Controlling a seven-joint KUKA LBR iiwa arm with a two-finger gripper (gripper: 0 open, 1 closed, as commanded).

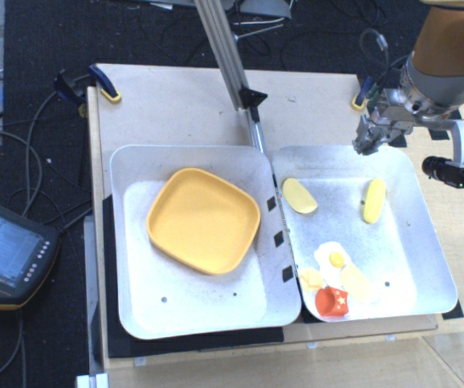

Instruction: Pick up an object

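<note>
In the right bin (426,241) lie a yellow oval piece (299,196), a yellow banana-like piece (373,201), a white and yellow fried-egg piece (334,258), a pale yellow piece (355,284) and a red piece (331,301) near the front rim. A yellow square plate (204,219) rests in the left bin (135,297). My gripper (368,143) hangs over the far rim of the right bin, above and behind the banana-like piece, with nothing visible between its fingers.
A metal pole (224,43) slants down to the gap between the bins. Clamps sit at the bench's far corners (103,83). A handheld pendant (10,253) lies on the floor at the left. Cables run across the dark floor.
</note>
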